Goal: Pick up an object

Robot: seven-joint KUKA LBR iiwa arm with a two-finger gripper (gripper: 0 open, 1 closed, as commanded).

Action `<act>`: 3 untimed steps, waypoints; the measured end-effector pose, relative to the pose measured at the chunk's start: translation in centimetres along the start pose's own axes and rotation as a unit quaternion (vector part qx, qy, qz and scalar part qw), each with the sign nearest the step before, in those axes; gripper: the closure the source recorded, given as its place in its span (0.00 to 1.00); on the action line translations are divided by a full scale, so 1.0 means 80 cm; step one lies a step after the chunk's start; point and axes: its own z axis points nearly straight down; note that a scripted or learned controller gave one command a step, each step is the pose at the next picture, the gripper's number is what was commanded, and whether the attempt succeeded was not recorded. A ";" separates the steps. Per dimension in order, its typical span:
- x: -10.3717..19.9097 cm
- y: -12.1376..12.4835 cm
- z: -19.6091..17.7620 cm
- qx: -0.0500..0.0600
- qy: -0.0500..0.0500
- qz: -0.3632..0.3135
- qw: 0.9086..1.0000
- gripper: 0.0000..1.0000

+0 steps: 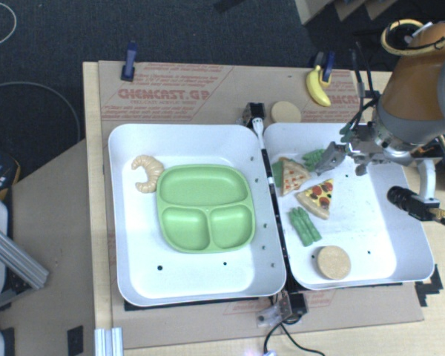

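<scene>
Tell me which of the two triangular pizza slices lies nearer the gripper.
The upper pizza slice, beside the gripper; the pepperoni-topped slice lies lower, farther away.

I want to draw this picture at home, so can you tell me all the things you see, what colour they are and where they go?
bins: 2, white, side by side on the bench
divided plate: 1, green, middle of left bin
croissant: 1, tan, left bin, beside the plate's upper left
pizza slices: 2, yellow-red, right bin, left part
green bean pieces: 1 bunch, green, below the pizza
leafy green: 1, green, right bin, top, by the end effector
round cookie: 1, tan, right bin, bottom
banana: 1, yellow, on the board above right bin
tan disc: 1, beige, on the board above right bin
blue clamps: 2, blue, board's top edge
arm: 1, grey and orange, from the right
end effector: 1, grey, over right bin's top
</scene>
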 end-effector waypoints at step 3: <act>0.028 -0.125 0.118 -0.001 0.000 0.001 1.000 1.00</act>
